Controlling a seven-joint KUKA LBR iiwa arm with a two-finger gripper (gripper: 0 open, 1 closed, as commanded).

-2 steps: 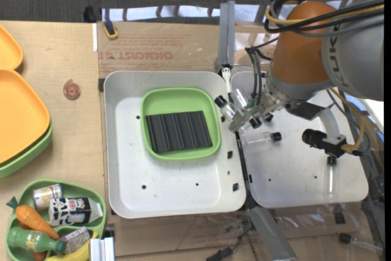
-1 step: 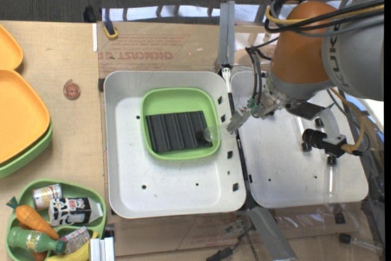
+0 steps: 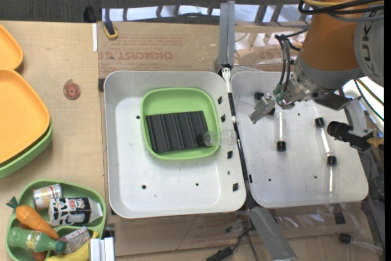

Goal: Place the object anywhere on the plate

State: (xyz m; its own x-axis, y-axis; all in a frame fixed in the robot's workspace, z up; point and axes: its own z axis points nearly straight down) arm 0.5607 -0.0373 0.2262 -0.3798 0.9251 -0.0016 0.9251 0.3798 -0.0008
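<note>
A square green plate [image 3: 181, 99] sits in the left white bin [image 3: 128, 186], toward its back. A dark grey ribbed slab [image 3: 176, 131] lies flat on the plate and covers most of its floor. A small clear, glassy thing [image 3: 210, 139] rests at the slab's right end, near the plate's rim; I cannot make out what it is. My gripper [image 3: 264, 108] hangs over the back left part of the right white bin [image 3: 305, 192], to the right of the plate and apart from it. Nothing shows in the gripper.
Several small black pegs and thin white rods [image 3: 280, 131] lie on the right bin's floor. Yellow and green plates [image 3: 21, 125] are stacked at the far left. A green bowl of toy food [image 3: 52, 223] stands at the bottom left. Cardboard [image 3: 159, 49] lies behind the bins.
</note>
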